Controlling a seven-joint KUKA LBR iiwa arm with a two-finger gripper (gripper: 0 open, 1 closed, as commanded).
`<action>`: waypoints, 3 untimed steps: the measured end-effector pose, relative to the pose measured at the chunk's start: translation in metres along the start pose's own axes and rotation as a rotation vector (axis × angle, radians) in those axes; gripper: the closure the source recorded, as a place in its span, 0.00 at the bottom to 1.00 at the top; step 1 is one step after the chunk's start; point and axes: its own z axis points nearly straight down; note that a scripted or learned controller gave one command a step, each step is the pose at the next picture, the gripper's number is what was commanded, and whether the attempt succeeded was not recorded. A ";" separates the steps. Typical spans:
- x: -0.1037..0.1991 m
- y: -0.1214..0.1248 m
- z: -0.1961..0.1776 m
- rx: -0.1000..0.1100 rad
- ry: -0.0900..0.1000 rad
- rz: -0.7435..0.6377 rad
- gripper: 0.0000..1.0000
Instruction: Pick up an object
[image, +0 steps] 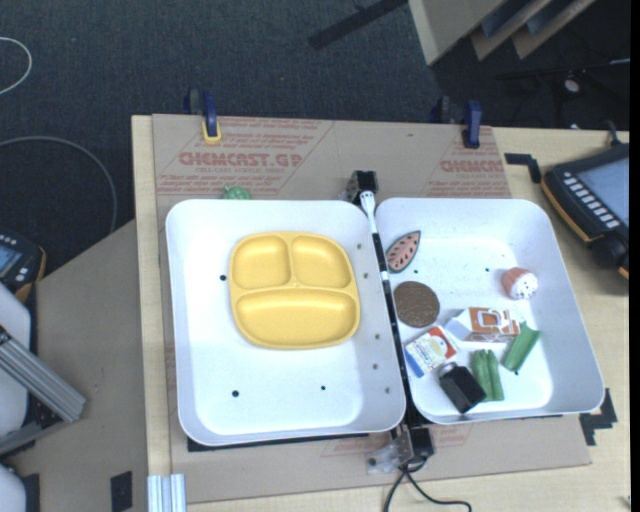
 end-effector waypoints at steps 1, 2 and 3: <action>0.000 0.001 -0.011 -0.006 -0.004 -0.001 1.00; 0.000 0.001 -0.011 -0.005 -0.004 -0.001 0.00; 0.000 0.002 -0.022 -0.010 -0.008 -0.002 1.00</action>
